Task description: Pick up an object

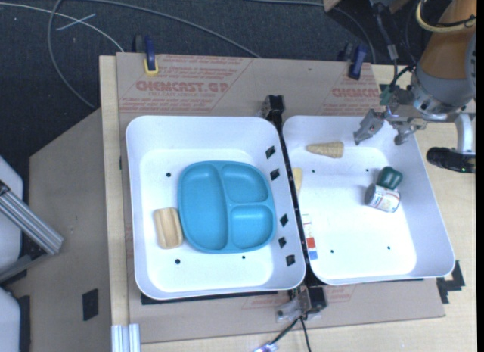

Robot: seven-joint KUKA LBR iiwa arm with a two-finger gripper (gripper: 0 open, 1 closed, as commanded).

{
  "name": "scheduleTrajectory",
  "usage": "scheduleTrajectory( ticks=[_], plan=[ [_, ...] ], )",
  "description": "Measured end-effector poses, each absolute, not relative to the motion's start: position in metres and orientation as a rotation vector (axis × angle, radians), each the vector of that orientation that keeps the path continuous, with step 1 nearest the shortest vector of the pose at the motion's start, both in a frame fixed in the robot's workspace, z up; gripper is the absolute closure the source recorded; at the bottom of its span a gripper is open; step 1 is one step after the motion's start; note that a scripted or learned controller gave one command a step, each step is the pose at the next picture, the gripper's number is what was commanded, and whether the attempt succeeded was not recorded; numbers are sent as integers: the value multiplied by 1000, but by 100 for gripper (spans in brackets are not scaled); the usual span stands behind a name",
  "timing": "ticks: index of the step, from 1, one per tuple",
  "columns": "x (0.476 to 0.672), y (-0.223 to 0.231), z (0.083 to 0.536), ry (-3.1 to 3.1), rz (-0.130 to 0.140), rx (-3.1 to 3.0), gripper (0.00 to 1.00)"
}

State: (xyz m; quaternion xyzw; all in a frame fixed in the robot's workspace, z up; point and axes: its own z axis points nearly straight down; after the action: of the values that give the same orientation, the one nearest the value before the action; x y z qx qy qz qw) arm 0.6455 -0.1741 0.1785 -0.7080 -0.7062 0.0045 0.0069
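Fingers spread and grasping nothing, our end effector [384, 127] hovers over the far edge of the right bin [423, 260]. From it, the cone-shaped piece [325, 148] lies near at eight o'clock, and the small green-capped bottle [384, 190] lies on its side at six o'clock. We judge either a fair target. For the cone, we should turn the fingers across its narrow width and come straight down. Farther out, the left bin [140, 267] holds a blue divided plate [225, 205] and a tan block [167, 227].
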Motion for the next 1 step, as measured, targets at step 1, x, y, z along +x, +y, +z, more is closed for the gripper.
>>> scheduleTrajectory(
  ticks=[1],
  plan=[
    [649,-174,188,-2221,0,-2220,0]
  ],
)
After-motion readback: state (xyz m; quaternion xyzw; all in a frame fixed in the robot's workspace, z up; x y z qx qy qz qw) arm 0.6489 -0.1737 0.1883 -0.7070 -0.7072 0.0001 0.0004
